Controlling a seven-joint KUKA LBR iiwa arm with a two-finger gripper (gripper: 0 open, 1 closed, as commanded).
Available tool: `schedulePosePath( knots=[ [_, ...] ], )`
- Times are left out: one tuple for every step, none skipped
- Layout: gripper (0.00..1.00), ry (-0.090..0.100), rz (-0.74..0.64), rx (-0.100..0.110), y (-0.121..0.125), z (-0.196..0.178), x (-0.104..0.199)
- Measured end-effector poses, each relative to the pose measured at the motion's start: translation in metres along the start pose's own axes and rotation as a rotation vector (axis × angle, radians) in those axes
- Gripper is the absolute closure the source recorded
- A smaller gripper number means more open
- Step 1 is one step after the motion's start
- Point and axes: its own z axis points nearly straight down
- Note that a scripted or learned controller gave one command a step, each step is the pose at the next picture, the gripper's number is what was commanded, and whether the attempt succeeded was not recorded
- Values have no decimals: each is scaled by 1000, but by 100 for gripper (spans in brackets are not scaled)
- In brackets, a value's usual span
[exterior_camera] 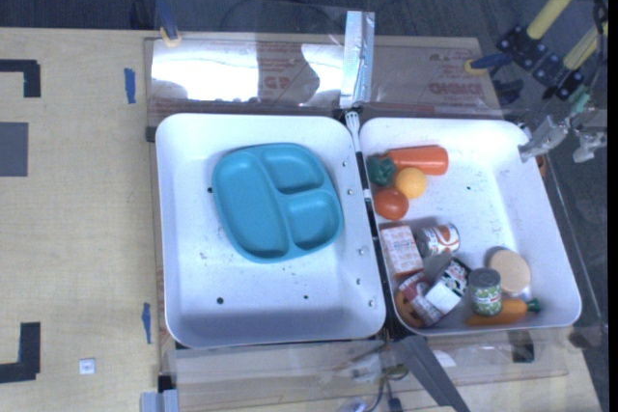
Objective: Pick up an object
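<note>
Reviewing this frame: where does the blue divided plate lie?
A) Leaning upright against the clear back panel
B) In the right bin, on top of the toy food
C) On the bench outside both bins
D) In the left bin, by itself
D: the blue divided plate lies flat in the left bin, while the toy carrot and the other small items sit in the right bin.

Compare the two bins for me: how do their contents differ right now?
The left bin holds a single blue divided tray, lying flat near its middle. The right bin holds many small items, a carrot and a tomato among them, crowded along its left and lower sides. Both are shallow and white.
</note>
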Motion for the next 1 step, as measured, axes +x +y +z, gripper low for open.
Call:
schedulePosePath(
  knots=[
    [0, 3, -131, 6, 35, 98, 76]
  ],
)
